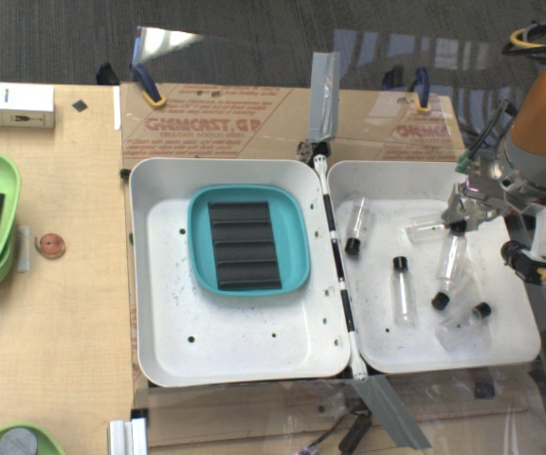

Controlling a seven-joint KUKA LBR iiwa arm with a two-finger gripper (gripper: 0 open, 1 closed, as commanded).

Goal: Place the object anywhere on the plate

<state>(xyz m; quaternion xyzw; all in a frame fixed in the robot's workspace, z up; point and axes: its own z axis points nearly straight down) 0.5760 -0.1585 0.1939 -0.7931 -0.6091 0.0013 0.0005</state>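
Nearest my camera is the front rim of the right-hand shallow white bin, and I'll use that bin as my landmark. Inside it lie several clear plastic vials with black caps: one near its left wall, one toward its middle, one right of middle and a small one near its front right corner. At the bin's upper right hangs the dark end effector of the grey arm with the orange band, just above the right-of-middle vial. I cannot tell how its tips stand; they blur into the clutter, and I see nothing clearly held.

Left of that bin, in the neighbouring white bin, sits the teal rounded-square plate with a dark ribbed insert. It is well apart from the vials, with both bin walls between.

My worries from here:
- The vials are smooth and round, so a pinch could squirt one sideways or roll it.
- Two vials lie close beneath the tool; I might nudge the neighbour or catch both.
- A weak grip could drop the vial over the divide between the bins.
- On the ribbed insert, a released vial may roll off the plate.
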